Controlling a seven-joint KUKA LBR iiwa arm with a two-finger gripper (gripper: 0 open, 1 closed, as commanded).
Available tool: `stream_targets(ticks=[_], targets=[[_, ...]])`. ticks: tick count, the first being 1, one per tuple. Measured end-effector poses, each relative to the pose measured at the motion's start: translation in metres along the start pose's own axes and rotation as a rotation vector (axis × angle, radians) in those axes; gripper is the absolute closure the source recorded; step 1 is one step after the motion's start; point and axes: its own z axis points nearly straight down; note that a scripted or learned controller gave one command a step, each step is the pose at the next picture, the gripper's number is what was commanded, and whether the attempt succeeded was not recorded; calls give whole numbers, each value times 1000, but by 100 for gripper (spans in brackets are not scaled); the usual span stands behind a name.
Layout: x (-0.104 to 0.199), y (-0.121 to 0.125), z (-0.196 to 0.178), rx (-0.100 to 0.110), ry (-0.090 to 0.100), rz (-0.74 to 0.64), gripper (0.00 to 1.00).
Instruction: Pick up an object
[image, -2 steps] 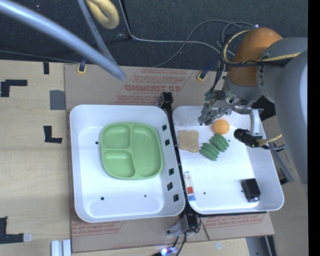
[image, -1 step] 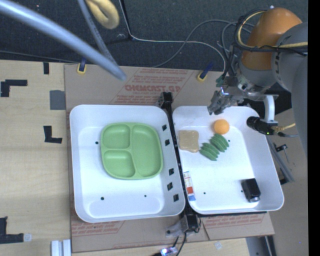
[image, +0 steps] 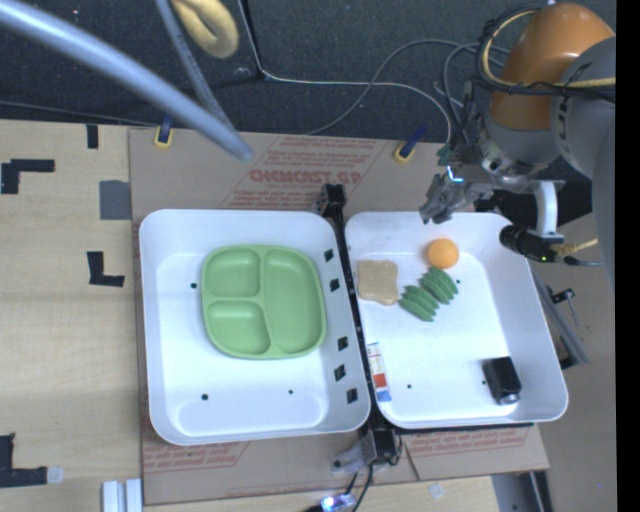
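The fingers (image: 437, 208) hang at the far rim of the right bin (image: 520, 330), dark and small against the arm's wrist; whether they are spread or pressed together I cannot tell, and nothing shows between them.

Just below them, a little to the near side, lies an orange ball (image: 441, 253): round, smooth, probably light, and likely to roll or slip out unless pinched across its middle. Touching its lower edge is a ribbed green toy (image: 430, 293), seemingly stiff plastic with bumps that should give purchase if taken across its narrow width. Beside that, toward the bin divider, sits a flat tan slab (image: 377, 281), bread-like, thin and hard to get under. Well away, in the near corner, a small black block (image: 502, 379) looks rigid and boxy.

Farthest out, the left bin (image: 165, 330) holds a glossy green divided plate (image: 264, 301).
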Motion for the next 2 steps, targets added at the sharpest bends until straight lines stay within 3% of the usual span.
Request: stream_targets(ticks=[2], targets=[[91, -42, 15, 5, 0, -2, 100]])
